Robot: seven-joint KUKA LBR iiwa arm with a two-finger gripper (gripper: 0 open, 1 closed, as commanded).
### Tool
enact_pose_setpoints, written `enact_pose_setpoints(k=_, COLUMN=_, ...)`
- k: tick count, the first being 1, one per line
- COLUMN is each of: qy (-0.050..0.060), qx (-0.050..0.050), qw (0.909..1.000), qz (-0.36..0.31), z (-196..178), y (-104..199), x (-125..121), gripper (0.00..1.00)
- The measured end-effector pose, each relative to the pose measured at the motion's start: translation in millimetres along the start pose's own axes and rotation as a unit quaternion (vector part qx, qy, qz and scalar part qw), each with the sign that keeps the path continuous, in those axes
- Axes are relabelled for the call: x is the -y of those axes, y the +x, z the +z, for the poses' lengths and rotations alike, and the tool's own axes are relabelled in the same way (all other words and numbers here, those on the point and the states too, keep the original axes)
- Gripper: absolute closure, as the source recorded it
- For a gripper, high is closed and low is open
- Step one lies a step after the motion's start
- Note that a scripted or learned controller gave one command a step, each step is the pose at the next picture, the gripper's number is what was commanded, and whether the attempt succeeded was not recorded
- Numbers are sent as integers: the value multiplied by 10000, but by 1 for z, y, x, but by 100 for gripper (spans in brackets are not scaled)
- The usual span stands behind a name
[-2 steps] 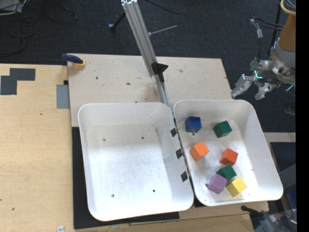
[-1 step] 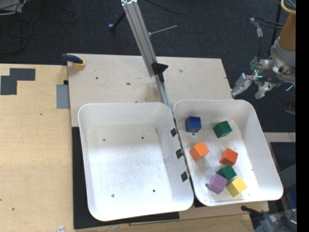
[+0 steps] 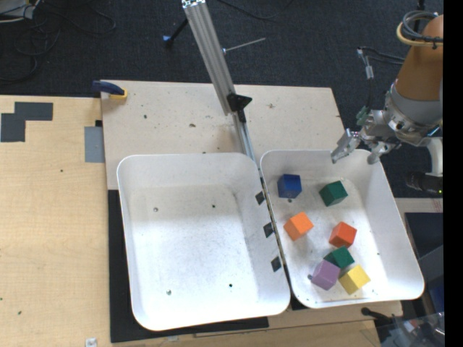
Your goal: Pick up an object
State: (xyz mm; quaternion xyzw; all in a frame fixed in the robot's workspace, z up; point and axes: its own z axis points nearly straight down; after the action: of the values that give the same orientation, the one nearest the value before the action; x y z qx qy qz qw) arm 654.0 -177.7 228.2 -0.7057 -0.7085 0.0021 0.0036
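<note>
The right bin (image 3: 391,215) holds several small blocks: a blue cube (image 3: 289,186), a dark green cube (image 3: 333,193), an orange block (image 3: 298,225), a red-orange block (image 3: 343,234), a second green block (image 3: 339,258), a purple block (image 3: 325,274) and a yellow block (image 3: 354,279). My gripper (image 3: 357,149) hangs above the bin's far right corner, up and to the right of the dark green cube. Its two fingers are spread apart with nothing between them.
The left bin (image 3: 137,194) sits beside the right one, with black clips along the shared wall. A slanted aluminium rail (image 3: 213,56) rises behind the bins. A blue and yellow clamp (image 3: 110,89) lies at the board's far left corner.
</note>
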Motion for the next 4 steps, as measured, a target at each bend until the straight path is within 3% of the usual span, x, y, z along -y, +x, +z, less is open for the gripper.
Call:
enact_pose_setpoints(k=2, qy=0, qx=1, qw=10000, qz=20, z=114, y=7, x=6, gripper=0)
enact_pose_setpoints(k=3, qy=-23, qx=6, qw=10000, qz=18, z=101, y=6, x=5, gripper=100)
enact_pose_setpoints(k=4, qy=-49, qx=15, qw=10000, qz=19, z=54, y=-1, x=5, gripper=100)
